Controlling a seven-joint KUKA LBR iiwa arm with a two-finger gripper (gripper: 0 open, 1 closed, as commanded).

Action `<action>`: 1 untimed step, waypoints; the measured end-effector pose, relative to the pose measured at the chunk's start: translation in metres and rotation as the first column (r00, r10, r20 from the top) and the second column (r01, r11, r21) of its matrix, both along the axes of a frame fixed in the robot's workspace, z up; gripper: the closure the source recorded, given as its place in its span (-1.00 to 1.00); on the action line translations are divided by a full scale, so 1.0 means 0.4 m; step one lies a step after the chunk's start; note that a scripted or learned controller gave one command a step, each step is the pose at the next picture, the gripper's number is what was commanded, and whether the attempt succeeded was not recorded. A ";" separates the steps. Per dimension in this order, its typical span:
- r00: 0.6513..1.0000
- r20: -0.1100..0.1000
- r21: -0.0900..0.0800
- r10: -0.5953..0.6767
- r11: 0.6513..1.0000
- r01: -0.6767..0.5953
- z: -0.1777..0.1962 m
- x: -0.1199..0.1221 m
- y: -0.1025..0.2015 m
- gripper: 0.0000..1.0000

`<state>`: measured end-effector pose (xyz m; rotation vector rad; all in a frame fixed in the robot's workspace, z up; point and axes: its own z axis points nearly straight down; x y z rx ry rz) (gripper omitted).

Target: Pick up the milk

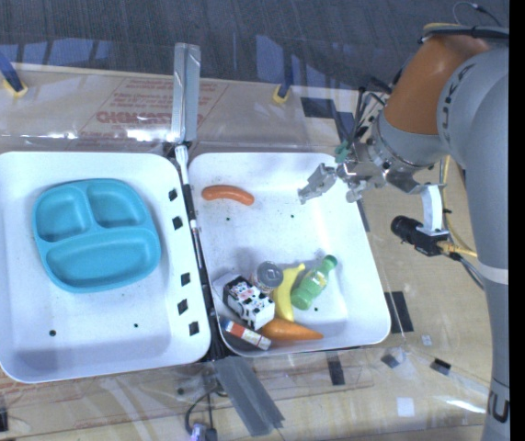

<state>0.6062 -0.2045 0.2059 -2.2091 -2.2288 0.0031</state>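
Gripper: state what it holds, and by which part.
Nothing is held. The gripper hangs open over the right bin, far from the milk at its near edge.

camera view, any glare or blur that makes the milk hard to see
Camera view: even light, soft shadows under the pile; the milk is small and slightly soft, crowded by the can and banana; faint sheen on the right bin; the gripper looks a little blurred.

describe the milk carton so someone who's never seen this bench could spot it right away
Look in the right-hand shallow white bin, at the cluster along its near edge. The small white cow-patterned milk carton sits at the cluster's left end, beside the silver can; it alone has black blotches on white.
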 end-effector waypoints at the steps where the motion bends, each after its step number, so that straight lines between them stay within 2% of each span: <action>1: 0.984 0.000 0.001 0.180 0.984 -0.180 -0.170 -0.141 0.151 -1.00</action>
